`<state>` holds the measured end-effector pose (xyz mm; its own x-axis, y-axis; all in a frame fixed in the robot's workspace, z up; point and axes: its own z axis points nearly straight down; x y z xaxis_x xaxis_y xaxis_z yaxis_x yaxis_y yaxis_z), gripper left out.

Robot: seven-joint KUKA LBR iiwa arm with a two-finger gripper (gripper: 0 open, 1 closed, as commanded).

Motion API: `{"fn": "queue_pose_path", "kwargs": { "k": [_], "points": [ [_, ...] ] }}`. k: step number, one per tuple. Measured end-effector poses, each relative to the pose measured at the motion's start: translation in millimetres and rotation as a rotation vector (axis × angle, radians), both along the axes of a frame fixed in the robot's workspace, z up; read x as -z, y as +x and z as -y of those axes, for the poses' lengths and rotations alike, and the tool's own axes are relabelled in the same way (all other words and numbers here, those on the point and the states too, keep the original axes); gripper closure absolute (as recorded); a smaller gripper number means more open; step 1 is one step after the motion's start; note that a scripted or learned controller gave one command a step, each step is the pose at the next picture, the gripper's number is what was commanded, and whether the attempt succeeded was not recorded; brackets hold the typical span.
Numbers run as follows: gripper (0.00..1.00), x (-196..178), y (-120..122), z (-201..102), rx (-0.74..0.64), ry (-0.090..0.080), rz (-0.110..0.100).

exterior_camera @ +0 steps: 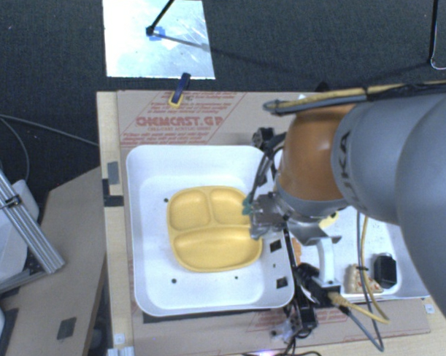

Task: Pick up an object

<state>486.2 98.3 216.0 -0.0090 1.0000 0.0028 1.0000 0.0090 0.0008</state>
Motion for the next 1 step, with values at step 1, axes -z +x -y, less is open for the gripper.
{"fn": "queue_pose_path", "kwargs": {
  "k": [1],
  "points": [
    [1.00,-91.2,1.7,-9.1,0.002,0.000,0.010]
  ]
}}
